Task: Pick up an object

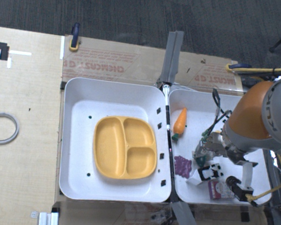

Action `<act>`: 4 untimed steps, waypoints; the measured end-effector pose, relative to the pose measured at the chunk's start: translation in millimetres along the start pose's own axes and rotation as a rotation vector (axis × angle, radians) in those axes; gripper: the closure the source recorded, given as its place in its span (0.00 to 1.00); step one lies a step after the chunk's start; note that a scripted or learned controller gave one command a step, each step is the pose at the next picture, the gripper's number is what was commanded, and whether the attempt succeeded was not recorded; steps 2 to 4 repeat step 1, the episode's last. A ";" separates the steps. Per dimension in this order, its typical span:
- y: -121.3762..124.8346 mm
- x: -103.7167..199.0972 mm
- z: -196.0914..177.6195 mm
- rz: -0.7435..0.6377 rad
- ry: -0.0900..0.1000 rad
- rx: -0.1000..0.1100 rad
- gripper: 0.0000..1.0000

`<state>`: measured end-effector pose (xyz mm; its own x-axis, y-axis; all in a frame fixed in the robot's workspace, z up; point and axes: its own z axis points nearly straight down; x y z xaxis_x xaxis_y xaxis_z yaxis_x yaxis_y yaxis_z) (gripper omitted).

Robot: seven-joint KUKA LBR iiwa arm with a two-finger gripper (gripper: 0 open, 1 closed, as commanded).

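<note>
**Arm low over the right bin**

While you watch, note the two glossy white bins: the left bin holds a smooth yellow three-part plate. Your arm bends down into the right bin. Its gripper hangs just beside a crinkled purple piece, with a tapered orange carrot nearby. Whether it is open, I cannot tell.

The bins look like smooth, glossy white plastic. The yellow divided plate is matt plastic. The bench looks like pale wood.
</note>
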<state>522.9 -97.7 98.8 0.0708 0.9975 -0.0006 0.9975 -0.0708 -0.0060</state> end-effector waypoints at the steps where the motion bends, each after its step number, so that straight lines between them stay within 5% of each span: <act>1: 4.6 64.5 -92.3 0.134 0.000 -0.004 1.00; 4: 4.6 64.5 -92.3 0.134 0.000 -0.004 1.00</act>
